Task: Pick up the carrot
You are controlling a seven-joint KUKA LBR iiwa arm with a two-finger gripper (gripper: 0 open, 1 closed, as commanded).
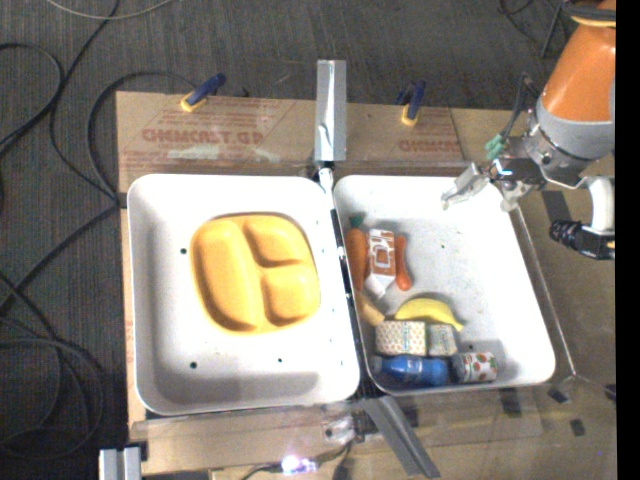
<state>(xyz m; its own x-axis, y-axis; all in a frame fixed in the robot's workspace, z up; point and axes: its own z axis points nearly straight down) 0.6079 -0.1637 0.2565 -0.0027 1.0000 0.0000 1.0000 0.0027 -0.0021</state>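
The gripper (484,184) hovers open and empty above the right bin's (520,298) far corner, well apart from the carrot (357,256).

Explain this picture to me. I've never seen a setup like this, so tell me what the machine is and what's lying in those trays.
One camera looks down at a slant on a bench. The grey and orange thing at right is a robot arm; its gripper hangs over the right bin, holding nothing. That bin holds the carrot, which the arm should pick up, beside a white packet, a banana, a blue bottle and a small can. The left bin holds a yellow divided tray.
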